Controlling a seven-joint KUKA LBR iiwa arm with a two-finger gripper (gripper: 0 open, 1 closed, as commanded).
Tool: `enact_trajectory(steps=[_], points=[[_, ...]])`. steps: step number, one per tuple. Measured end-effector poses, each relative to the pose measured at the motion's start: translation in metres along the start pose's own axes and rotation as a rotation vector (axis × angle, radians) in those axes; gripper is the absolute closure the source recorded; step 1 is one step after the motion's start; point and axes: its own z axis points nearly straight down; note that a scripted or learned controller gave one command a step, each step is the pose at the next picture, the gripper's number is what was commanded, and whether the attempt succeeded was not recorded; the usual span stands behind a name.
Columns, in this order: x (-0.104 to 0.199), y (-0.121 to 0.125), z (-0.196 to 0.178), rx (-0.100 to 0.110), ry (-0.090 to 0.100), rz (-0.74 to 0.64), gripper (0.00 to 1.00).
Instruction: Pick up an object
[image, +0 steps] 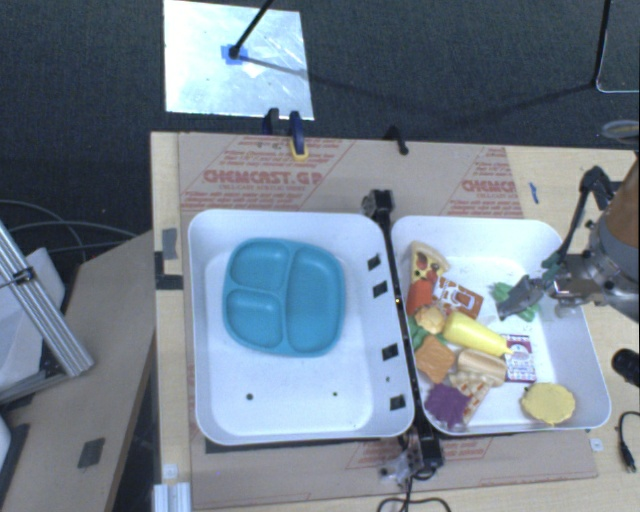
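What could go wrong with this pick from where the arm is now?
The gripper hovers over bare floor of the right bin, so closing here would likely grab nothing. The toys are heaped tightly against the divider, pizza slice, yellow corn and purple piece touching neighbours, so a grasp may snag two or slip.

Toy foods (462, 345) heaped in right bin (575, 330)

A robotics lab: a cardboard-topped counter (330, 170) carrying two shallow white plastic bins (215, 300), aluminium framing (40, 310), loose black cables (60, 235), dark carpet.
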Motion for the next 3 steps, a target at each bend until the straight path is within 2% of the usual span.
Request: enact_trajectory(steps=[1,2,3], points=[[0.028,0.034,0.182,0.002,-0.001,0.003,0.0],[0.029,0.035,0.171,0.0,0.0,0.003,1.0],[0.129,0.072,0.089,-0.008,0.002,-0.01,1.0]])
